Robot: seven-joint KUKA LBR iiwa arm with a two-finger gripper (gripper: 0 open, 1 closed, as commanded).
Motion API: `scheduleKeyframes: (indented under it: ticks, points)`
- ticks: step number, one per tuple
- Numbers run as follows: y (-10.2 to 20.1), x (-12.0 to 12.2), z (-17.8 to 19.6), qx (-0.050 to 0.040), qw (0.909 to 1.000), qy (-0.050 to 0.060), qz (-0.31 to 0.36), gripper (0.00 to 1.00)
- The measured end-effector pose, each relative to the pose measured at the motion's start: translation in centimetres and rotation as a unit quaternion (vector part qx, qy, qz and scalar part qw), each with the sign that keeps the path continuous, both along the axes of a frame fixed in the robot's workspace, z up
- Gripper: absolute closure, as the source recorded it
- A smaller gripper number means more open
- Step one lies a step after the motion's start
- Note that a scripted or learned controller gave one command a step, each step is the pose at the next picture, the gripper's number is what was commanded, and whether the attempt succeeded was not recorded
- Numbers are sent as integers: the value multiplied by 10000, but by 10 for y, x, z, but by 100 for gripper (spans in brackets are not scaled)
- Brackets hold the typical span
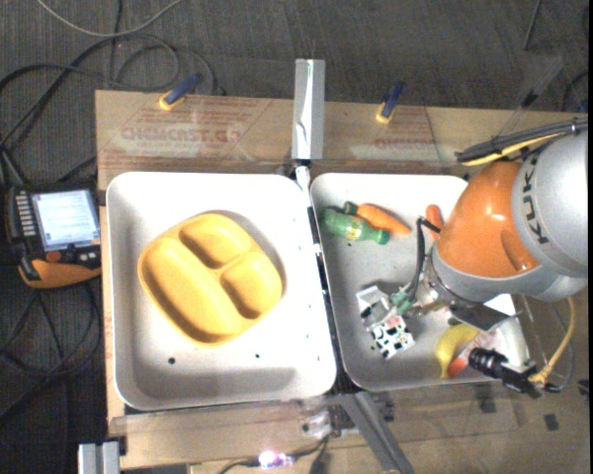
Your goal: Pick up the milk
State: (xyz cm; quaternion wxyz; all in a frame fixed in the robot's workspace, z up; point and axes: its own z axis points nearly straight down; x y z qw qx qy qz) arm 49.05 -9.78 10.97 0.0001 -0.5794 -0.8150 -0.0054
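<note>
Camera view
Arm: I see my grey and orange arm over the right bin.
Claw: it hangs low in the right bin. I cannot tell if it is grasping anything or let go.
Milk: the small white box with black spots lies just under the claw, a bit toward the near edge. It looks very close to the claw, maybe touching.
Green bottle: up past the claw, near the far wall.
Carrot: right next to the green bottle.
Banana: to the right of the claw, partly under the arm.
Yellow tray: far to the left of the claw, in the left bin.
Worktop: brown, under both bins.
</note>
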Motion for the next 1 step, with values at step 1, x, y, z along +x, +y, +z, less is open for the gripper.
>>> scheduleKeyframes:
  ticks: [1]
  points:
    - [83,-4,90,-46,10000,44,-46,100]
